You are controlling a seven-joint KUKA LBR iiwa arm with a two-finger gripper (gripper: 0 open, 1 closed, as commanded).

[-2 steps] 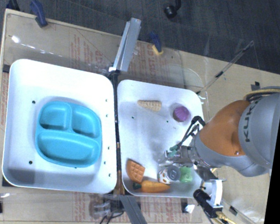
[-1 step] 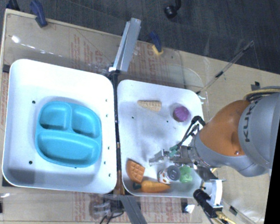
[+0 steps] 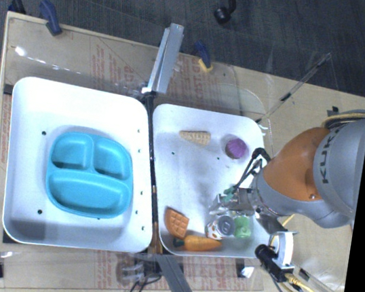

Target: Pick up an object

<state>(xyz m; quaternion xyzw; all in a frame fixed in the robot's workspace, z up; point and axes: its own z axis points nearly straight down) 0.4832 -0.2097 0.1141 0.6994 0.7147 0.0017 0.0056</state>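
Grey and orange, the arm (image 3: 315, 177) fills the space to the right of the right-hand bin (image 3: 164, 173), nearer the lens than anything on the bench, and its wrist bends down over that bin's lower right corner. At its end the gripper (image 3: 230, 211) sits low among the toys; whether it is apart or together cannot be told, since the metal parts and wires blur into what lies under them. Nothing can be seen clamped in it.

Just beside the gripper, toward the bin's right wall, lies a small green block (image 3: 244, 227), and a round grey-and-white piece (image 3: 223, 227) sits touching or nearly touching the gripper's lower side — the two cannot be separated clearly. Along the bin's bottom edge lies an orange carrot (image 3: 200, 244), and to its left, close to the bin's lower left corner, a brown slice of toast (image 3: 176, 221) rests tilted. Near the bin's top edge are a pale ice-cream cone (image 3: 195, 136) lying on its side and, to its right, a purple ball (image 3: 236, 147), both well apart from the gripper.

Left of this bin, touching it along a shared edge, the other white bin (image 3: 30, 111) holds a blue divided tray (image 3: 90, 175) with three compartments.
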